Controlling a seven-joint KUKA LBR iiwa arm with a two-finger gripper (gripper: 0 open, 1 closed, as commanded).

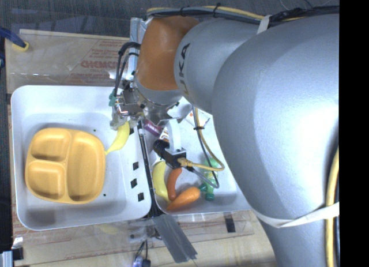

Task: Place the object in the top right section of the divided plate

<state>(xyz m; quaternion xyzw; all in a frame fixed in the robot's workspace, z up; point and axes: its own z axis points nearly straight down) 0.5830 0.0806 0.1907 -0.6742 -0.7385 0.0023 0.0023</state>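
A yellow divided plate (64,165) lies in the left white bin (40,100), toward its left side. My gripper (122,119) hangs over that bin's right part, just right of the plate's upper right rim. A yellow banana (119,138) slants down and to the left from between the fingers, its lower tip close to the plate's edge. The gripper is shut on the banana's upper end. The orange wrist band and grey arm hide what lies behind the gripper.
The right bin (229,186) holds a second banana (159,181), an orange carrot (184,198), another orange piece (173,176) and a small green item (208,191). The big grey arm covers most of that bin. The divider wall (141,168) separates the two bins.
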